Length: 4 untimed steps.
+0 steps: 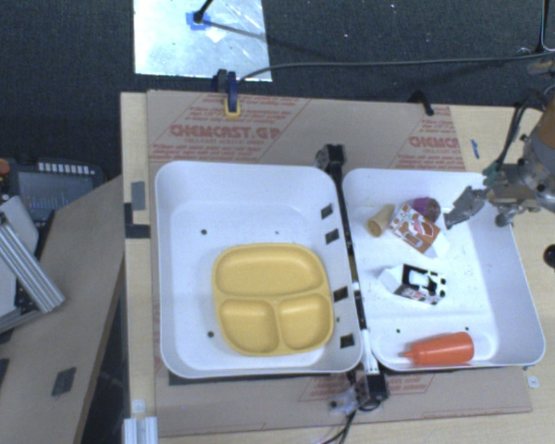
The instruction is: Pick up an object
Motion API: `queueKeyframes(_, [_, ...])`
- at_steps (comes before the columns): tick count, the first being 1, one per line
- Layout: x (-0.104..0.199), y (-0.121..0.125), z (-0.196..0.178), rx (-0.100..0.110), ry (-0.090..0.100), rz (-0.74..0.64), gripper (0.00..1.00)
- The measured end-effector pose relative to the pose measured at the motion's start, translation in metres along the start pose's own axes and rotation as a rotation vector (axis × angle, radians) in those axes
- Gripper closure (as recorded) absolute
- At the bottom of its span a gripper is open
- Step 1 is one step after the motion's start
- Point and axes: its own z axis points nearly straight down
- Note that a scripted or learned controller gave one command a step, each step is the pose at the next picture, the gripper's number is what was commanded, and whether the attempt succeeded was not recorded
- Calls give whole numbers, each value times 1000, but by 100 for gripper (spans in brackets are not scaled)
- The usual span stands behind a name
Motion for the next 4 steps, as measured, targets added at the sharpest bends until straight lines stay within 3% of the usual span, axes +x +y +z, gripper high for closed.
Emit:
queueKeyframes(1, [0, 2, -6, -11, -2, -3, 0])
queueKeyframes(4, [-4, 0, 167, -7, -1, 0, 0])
